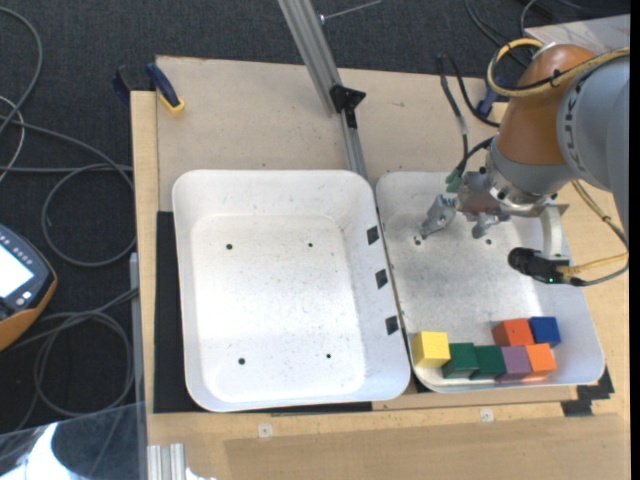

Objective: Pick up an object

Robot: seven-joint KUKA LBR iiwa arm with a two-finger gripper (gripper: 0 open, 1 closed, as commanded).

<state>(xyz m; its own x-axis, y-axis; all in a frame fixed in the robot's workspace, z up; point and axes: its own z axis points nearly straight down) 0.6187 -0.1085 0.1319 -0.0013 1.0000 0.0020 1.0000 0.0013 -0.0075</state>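
Arm enters from the right, grey body with orange band above the wrist, wrist bent down over the right bin [400, 268]. The tool [458, 220] hangs over the upper part of that bin, its two fingers spread apart with bare bin floor visible between them; nothing is gripped. Whether the fingertips touch the floor is hard to judge from this angle; they look just above it.

Containers: two shallow white bins side by side on the wooden worktop [250, 108]. The left bin [190, 268] shows speckled floor and four small dark dots.

Right bin contents, all clustered along the near edge, well apart from the tool:
- yellow block [432, 347], 1, leftmost, slightly apart from the rest
- green blocks [474, 360], apparently 2, touching each other
- purple block [515, 362], 1, beside the green
- orange blocks [539, 358], 2, one in the front row and a redder one behind
- blue block [544, 330], 1, back row, at the right end

Seven blocks counted.

A metal pole [320, 53] slants across the worktop behind the bins. Cables lie on the dark floor at left.
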